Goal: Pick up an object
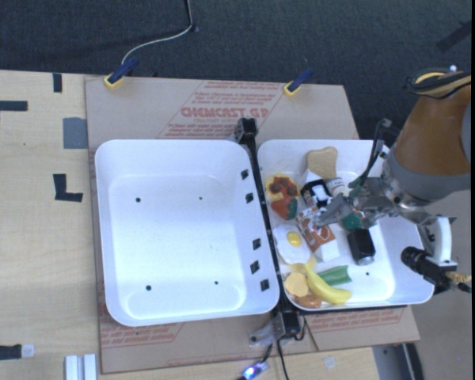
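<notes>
The right bin point(408, 287) holds a heap of small toy foods and items. My gripper point(323, 214) reaches in from the right and hangs low over the middle of that heap, right above a brown snack packet point(318, 234) and beside a black-and-white bottle point(314, 190). A black block point(362, 245) and a small dark green piece point(352, 222) lie just under the wrist. Further off are a toast slice point(322, 161), a red and orange piece point(283, 190), a fried egg point(291, 240), a green pepper point(335, 275) and a banana point(326, 290).
The left bin point(174, 236) sits beside the right one, with a black divider point(257, 212) along their shared wall. Both stand on a cardboard sheet point(222, 109) held by two clamps. The arm's orange band point(435, 133) looms over the right bin's right edge.
</notes>
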`<state>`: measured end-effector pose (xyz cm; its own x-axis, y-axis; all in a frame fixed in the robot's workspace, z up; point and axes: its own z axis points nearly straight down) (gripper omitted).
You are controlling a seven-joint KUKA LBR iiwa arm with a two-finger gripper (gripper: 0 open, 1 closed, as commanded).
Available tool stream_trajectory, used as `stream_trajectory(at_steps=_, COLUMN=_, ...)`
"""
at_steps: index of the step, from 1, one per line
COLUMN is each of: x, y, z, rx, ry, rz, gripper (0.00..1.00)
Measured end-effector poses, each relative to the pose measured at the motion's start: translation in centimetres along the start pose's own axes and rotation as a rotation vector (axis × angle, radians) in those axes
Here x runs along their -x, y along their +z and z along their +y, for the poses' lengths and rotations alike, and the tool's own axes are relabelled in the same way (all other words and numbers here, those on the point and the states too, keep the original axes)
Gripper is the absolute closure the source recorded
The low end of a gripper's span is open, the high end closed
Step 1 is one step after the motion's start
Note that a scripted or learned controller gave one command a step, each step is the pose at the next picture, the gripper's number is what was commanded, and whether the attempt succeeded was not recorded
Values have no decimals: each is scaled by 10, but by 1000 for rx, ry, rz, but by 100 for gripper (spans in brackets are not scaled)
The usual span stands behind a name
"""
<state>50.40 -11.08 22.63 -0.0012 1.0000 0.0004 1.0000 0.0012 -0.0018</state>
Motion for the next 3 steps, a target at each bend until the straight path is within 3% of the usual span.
stream_trajectory(at_steps=1, x=9, y=130, z=22, rx=-7, ry=1, rz=1, gripper=0)
stream_trajectory(at_steps=2, x=9, y=114, z=22, rx=-3, ry=0, rz=1, gripper=100)
stream_trajectory(at_steps=3, x=-66, y=37, z=78, rx=10, ry=-9, rz=1, gripper=100)
